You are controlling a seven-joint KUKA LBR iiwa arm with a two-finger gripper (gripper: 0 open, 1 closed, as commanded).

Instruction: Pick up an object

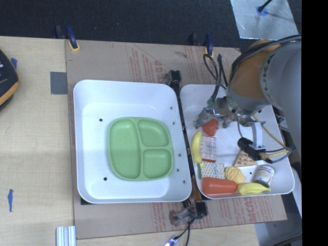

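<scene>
Even, bright overhead light washes the white bins [82, 137] nearly flat, with faint glare on the left bin's floor. Shadows are soft. Resolution is low, with fine detail blurred.

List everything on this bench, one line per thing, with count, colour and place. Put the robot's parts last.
Bins: two, white, side by side on brown cardboard.
Divided plate: one, green, three compartments, in the left bin.
Banana: one, yellow, left edge of the right bin.
Red piece: one, just below the end effector.
Carrot-like piece: one, orange-red, front of the right bin.
Small can: one, pale label, front right corner.
Yellow piece: one, beside the can.
Clamps: two, blue, at the cardboard's back edge.
Arm: one, grey with orange band, over the right bin.
End effector: one, above the red piece.
</scene>
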